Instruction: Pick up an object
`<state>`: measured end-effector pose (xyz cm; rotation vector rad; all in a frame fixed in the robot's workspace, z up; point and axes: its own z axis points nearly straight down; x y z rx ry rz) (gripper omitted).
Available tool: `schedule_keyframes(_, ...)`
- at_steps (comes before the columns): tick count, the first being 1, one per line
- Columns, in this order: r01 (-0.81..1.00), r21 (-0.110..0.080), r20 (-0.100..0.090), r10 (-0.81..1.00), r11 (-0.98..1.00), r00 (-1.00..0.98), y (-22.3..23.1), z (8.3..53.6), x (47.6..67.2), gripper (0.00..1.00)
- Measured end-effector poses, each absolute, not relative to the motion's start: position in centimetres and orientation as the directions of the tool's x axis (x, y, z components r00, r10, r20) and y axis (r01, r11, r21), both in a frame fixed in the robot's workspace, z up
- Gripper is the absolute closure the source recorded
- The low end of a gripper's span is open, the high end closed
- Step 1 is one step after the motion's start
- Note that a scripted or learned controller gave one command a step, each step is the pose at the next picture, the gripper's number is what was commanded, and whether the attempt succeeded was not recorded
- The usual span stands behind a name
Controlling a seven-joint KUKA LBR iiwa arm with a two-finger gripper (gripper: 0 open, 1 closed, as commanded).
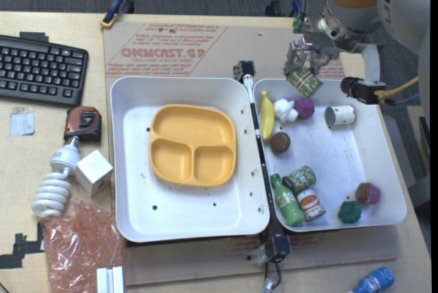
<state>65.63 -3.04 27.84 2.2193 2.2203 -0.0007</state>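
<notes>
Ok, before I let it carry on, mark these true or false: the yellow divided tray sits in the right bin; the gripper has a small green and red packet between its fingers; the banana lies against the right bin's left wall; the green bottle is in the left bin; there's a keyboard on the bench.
1. The yellow divided tray sits in the right bin. False: it sits in the left bin.
2. The gripper has a small green and red packet between its fingers. True.
3. The banana lies against the right bin's left wall. True.
4. The green bottle is in the left bin. False: it lies in the right bin, beside two small cans.
5. A keyboard is on the bench. True, left of the bins.
</notes>
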Motion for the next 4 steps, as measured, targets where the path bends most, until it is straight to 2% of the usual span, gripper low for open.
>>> schedule_keyframes(4, 1.000, 0.000, -0.002, 1.000, 0.001, -0.001, -2.88, 27.35, 65.90, 1.00)
